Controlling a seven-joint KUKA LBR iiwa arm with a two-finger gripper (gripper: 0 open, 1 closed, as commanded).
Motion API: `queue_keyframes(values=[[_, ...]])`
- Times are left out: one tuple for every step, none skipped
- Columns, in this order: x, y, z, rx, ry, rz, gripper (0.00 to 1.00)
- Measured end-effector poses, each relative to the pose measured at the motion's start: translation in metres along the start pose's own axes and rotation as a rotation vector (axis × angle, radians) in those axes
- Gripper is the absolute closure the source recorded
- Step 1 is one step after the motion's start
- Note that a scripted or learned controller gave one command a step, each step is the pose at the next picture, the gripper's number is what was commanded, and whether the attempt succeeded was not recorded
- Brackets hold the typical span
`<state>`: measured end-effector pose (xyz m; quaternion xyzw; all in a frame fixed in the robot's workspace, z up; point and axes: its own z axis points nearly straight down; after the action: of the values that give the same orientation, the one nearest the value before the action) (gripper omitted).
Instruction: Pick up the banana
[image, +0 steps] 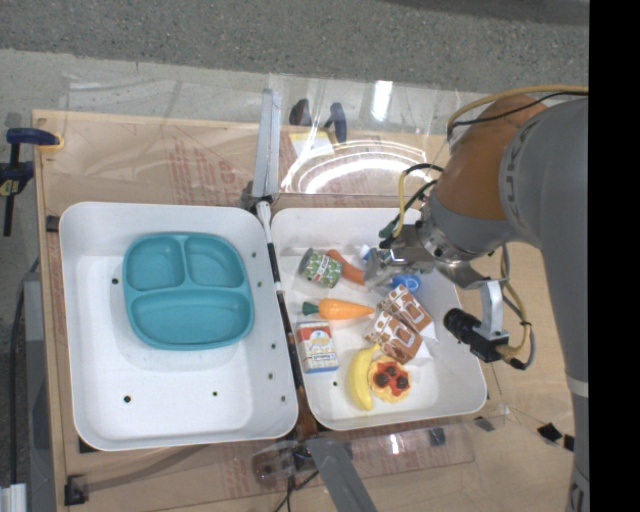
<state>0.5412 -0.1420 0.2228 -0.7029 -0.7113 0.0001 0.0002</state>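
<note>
Pincer (385, 262) sits low over the far part of the right bin (452, 400), w/ the arm (500, 190) reaching in from the right. Can't tell how it's set; the tip is small and lost in clutter.

Banana (359, 379) lies toward the near rim from the pincer, slightly left, well apart from it. It runs roughly far-to-near, touching a tart (390, 379) on its right. A carton (318, 347) is just left of it. Between pincer and banana: carrot (343, 310) and 2 snack packs (400, 325). Green can (322, 266) sits just left of the pincer. Teal plate (188, 290) in the left bin (90, 330) is well away, no concern.

Judgement: approach phase, nothing grasped yet. To do it well: lift clear of the clutter 1st, travel toward the near rim, stop over the banana's middle. Turn the wrist so it closes across the short width, not along the length. The gap on the tart side looks tight, so come down a bit toward the far end where the fruit looks freer. Risk: nudging the tart or pinching it along w/ the banana.
</note>
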Motion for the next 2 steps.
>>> queue_keyframes(values=[[0.0, 0.0, 0.0, 0.001, 0.0, 0.0, 0.0], [-0.023, -0.075, 0.13, -0.009, 0.0, 0.159, 0.0]])
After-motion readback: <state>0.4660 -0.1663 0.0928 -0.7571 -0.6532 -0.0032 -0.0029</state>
